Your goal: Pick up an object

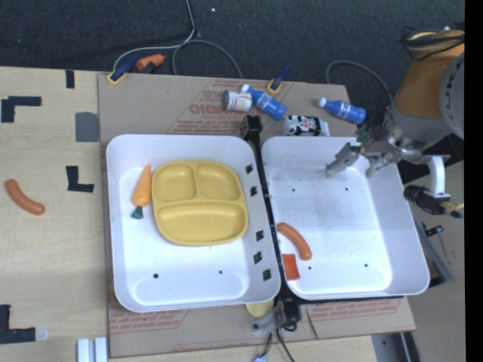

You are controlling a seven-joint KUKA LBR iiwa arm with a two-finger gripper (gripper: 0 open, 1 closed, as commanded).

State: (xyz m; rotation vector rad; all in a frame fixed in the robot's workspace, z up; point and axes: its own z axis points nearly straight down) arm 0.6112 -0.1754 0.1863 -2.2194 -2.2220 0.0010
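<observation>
The gripper [356, 161] is spread wide with nothing in it, up over the right bin [400, 274]. The hot dog [294, 240] waits below, so the grab is not done yet.

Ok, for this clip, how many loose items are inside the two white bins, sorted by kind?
Divided yellow plate: 1, left bin
Toy carrot: 1, left bin, beside the plate
Toy sausage: 1, right bin
Small red block: 1, right bin
Total: 4
</observation>
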